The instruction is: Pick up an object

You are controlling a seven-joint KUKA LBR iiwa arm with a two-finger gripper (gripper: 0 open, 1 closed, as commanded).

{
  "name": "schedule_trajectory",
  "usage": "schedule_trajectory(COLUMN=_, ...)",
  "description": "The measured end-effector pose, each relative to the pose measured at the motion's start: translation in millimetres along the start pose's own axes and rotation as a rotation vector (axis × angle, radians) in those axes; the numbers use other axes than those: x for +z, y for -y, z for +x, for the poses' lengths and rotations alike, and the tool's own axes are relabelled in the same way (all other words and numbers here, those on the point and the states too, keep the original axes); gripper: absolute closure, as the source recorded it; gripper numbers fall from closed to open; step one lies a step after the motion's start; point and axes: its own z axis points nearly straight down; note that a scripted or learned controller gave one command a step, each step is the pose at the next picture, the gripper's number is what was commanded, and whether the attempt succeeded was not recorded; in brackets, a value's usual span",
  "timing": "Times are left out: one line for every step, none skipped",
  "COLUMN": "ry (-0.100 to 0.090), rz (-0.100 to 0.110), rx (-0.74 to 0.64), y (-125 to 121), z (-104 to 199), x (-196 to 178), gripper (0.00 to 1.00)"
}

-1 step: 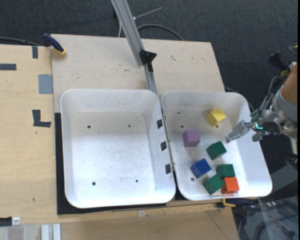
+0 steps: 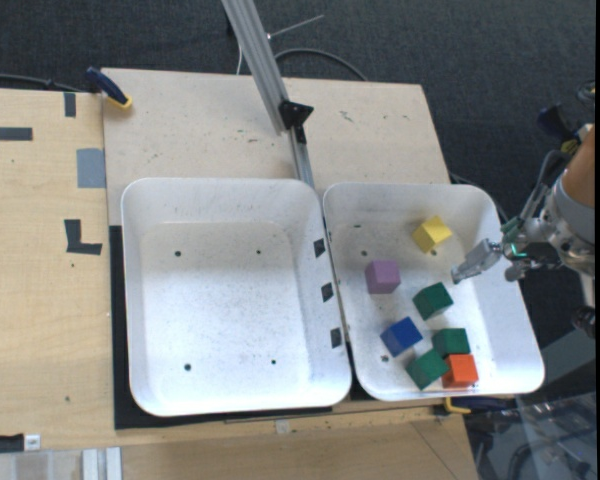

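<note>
The right bin holds several small cubes. A yellow cube lies at the back and a purple cube near the middle. A green cube sits below them, with a blue cube towards the front. Two more green cubes and an orange cube cluster at the front right. My gripper hangs over the bin's right side, right of the yellow and green cubes. It is open with nothing between its fingers.
The left bin stands beside the right one. A slanted metal bar runs from the top down to the gap between the bins. A blue and yellow tool lies at the bench's back left.
</note>
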Motion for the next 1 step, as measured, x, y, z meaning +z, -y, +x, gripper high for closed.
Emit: schedule_trajectory(ry=-0.001, rz=0.006, rx=0.002, y=2.2, z=-5.8, x=62.0, gripper=0.00)
